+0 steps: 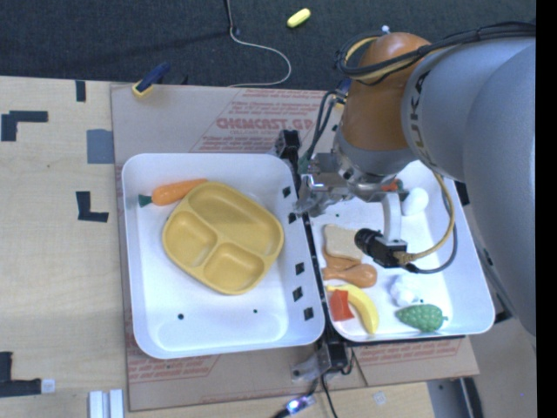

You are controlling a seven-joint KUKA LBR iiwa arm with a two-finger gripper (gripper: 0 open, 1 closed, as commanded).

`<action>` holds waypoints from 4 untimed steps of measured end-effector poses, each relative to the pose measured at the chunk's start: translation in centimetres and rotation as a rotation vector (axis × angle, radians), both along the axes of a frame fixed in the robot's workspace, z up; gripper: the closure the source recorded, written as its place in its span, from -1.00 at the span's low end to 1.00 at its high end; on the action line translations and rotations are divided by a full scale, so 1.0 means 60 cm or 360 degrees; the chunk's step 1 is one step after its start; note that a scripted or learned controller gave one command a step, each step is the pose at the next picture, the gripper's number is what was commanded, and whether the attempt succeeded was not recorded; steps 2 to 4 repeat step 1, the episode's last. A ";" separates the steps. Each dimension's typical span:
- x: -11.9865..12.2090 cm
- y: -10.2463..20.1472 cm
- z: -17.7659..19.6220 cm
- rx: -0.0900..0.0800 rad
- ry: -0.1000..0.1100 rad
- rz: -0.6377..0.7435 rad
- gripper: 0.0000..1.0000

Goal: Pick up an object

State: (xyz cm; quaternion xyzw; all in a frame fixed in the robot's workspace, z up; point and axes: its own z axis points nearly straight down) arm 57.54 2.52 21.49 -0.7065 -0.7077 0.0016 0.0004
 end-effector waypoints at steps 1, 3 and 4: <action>-0.026 0.001 0.008 0.0003 0.0002 -0.0001 1.00; -0.026 0.001 0.008 0.0003 0.0002 -0.0001 1.00; -0.026 0.001 0.008 0.0003 0.0002 -0.0001 1.00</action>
